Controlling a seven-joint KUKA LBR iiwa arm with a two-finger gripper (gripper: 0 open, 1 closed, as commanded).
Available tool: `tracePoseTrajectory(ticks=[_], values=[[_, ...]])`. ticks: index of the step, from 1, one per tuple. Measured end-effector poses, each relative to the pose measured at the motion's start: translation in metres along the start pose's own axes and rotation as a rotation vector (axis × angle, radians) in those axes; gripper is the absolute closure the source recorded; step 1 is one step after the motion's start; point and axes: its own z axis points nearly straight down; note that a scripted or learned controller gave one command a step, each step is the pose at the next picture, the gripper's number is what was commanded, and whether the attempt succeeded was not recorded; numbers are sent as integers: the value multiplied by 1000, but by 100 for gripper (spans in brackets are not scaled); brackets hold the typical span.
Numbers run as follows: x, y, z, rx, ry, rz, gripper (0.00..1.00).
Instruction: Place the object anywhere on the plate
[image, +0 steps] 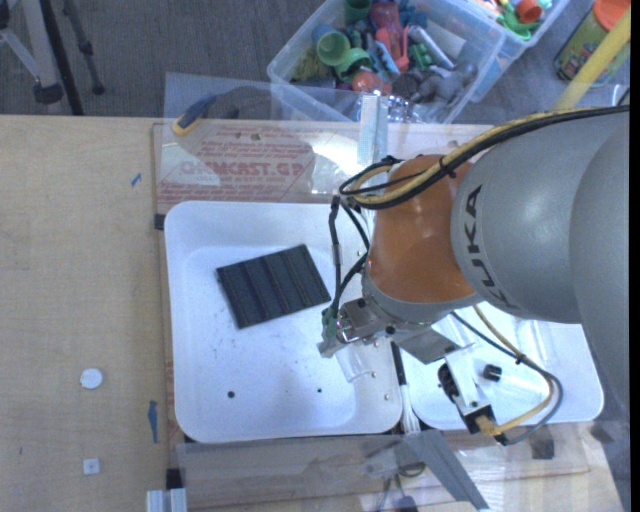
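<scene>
- Two shallow white bins sit side by side on the wooden bench: the left bin and the right bin, which is largely covered by the arm.
- One dark ribbed plate lies flat in the left bin, in its upper half. It is rectangular and skewed a little against the bin walls, with bare white floor on all sides.
- Arm enters from the right. Its orange band hangs over the seam between the two bins.
- Gripper is low over the left bin's right side. It is just right of and below the plate's near corner and apart from the plate.
- Gripper state: cannot tell whether it is apart, together or clamped on anything, as the wrist hardware blocks the tip.
- Task object: cannot be identified with confidence. Two small dark specks lie on the left bin floor, below the plate and clear of it.
- Black and yellow cables loop from the wrist over the right bin.
- Beyond the bins are a clear sheet with red lettering and a clear tub of coloured toys.
- Small white disc lies on the bench, well left of the bins.
</scene>
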Motion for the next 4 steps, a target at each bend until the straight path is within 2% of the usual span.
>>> tracePoseTrajectory(ticks=[1,2,3,4], values=[[72,20,25,1,0,144,100],[47,14,-35,3,-1,845,100],[106,30,3,8,-2,768,100],[104,30,74,6,0,279,100]])
